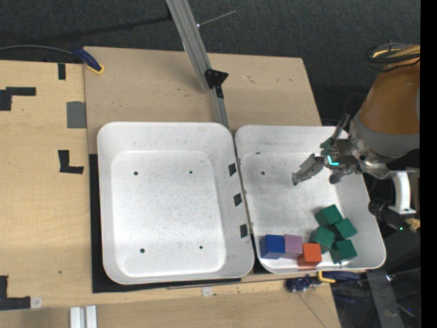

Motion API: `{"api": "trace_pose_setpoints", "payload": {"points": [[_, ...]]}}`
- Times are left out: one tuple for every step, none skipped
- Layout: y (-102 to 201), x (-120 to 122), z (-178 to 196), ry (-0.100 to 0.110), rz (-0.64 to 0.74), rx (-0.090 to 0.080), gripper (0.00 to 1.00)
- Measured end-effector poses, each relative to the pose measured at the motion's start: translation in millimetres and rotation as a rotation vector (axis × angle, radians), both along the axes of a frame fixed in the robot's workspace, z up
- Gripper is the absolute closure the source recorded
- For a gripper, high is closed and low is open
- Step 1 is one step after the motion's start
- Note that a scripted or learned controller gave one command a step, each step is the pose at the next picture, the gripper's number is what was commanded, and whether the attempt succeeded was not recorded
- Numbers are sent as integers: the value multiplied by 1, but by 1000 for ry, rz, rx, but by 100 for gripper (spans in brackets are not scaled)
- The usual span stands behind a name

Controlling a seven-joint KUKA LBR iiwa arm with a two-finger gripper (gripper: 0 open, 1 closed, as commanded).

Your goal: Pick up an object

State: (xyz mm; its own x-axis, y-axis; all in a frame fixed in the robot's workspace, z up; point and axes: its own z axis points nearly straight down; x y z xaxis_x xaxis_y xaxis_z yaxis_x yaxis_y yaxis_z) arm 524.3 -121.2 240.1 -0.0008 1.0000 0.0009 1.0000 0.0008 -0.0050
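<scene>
Several small blocks lie in the near right corner of the right bin (273, 139): a blue block (274, 245), a purple block (293, 244), an orange block (311, 253) and several green blocks (335, 231). My gripper (316, 177) hangs over the middle of the right bin, up and to the left of the green blocks. It is open, its fingers spread, with nothing between them.
The left bin (108, 145) stands beside the right one, the two rims meeting in the middle. A slanted metal bar (194, 43) runs from the top down to the bins' far edge. The wooden bench (41, 183) stretches to the left.
</scene>
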Motion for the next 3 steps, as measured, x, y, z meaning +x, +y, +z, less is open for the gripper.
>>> {"api": "trace_pose_setpoints", "payload": {"points": [[0, 1, 2, -4, 1, -1, 0], [5, 8, -48, 1, 0, 0, 0], [-3, 11, -106, 3, -1, -1, 0]]}}
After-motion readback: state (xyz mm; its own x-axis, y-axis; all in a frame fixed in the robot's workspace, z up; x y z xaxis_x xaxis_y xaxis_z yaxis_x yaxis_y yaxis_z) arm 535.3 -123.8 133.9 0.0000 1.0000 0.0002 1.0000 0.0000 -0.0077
